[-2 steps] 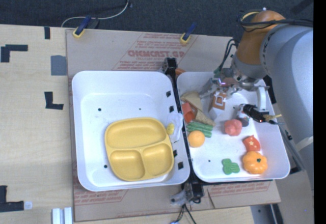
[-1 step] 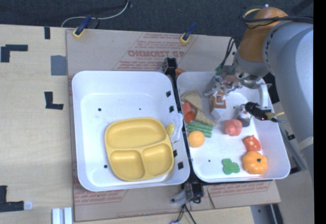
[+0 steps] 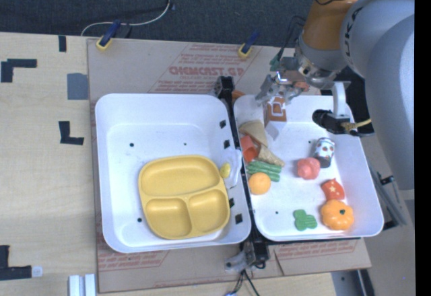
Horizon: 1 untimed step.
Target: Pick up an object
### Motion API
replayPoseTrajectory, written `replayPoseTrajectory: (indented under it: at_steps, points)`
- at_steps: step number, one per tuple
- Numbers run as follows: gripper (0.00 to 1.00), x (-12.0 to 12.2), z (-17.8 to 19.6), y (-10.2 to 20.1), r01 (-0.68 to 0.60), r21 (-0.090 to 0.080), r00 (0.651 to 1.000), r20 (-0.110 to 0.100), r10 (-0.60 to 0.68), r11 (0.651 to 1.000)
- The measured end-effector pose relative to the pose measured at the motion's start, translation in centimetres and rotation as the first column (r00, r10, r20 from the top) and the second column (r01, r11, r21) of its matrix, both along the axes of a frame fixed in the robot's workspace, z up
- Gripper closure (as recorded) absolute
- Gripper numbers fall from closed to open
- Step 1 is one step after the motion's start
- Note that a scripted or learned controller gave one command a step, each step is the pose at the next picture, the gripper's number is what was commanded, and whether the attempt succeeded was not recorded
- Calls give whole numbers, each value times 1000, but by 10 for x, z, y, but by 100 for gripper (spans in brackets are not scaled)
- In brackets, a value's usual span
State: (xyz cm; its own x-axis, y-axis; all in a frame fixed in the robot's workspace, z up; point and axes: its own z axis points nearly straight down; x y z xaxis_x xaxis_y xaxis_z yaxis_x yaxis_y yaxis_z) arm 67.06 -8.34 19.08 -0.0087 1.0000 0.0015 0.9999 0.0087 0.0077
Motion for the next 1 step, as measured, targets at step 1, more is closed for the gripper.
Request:
replayPoseTrajectory:
  at_steps: [1]
  points:
    - [100,-60,-7,36,6,0,1000,-14,-6,1000]
